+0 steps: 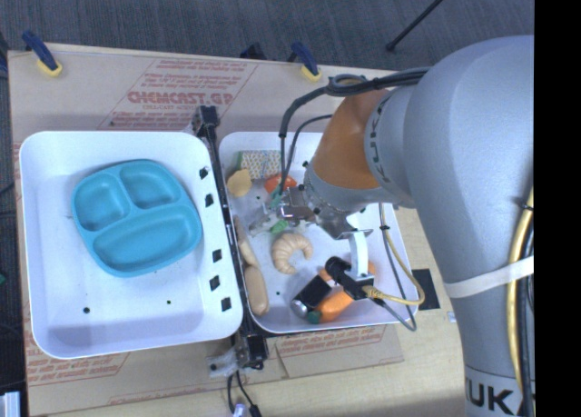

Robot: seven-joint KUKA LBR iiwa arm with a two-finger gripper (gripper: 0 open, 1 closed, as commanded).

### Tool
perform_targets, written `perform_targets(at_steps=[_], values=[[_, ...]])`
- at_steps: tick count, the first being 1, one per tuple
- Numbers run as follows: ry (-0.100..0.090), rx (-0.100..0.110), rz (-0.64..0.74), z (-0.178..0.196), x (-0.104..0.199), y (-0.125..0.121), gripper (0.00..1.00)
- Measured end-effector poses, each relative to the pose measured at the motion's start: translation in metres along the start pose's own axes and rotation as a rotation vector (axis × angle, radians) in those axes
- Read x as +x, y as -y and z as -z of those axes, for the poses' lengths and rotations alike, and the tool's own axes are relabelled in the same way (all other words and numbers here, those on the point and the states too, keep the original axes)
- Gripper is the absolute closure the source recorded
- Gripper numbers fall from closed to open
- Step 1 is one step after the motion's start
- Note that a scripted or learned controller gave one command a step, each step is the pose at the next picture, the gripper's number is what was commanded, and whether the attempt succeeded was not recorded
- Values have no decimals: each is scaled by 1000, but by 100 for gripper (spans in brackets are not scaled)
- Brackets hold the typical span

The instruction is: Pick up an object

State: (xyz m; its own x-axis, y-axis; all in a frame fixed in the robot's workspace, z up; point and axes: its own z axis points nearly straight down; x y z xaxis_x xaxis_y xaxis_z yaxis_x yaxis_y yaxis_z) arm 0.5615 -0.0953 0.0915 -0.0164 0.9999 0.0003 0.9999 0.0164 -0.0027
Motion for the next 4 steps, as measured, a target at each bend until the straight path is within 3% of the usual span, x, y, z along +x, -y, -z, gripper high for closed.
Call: perform_targets(at_steps=[1,2,3,4], values=[[0,0,130,1,-6,-55,0],[0,1,31,1,-5,-92,0],[-1,3,78,0,-47,25,0],[1,-2,566,0,-38,-3,0]])
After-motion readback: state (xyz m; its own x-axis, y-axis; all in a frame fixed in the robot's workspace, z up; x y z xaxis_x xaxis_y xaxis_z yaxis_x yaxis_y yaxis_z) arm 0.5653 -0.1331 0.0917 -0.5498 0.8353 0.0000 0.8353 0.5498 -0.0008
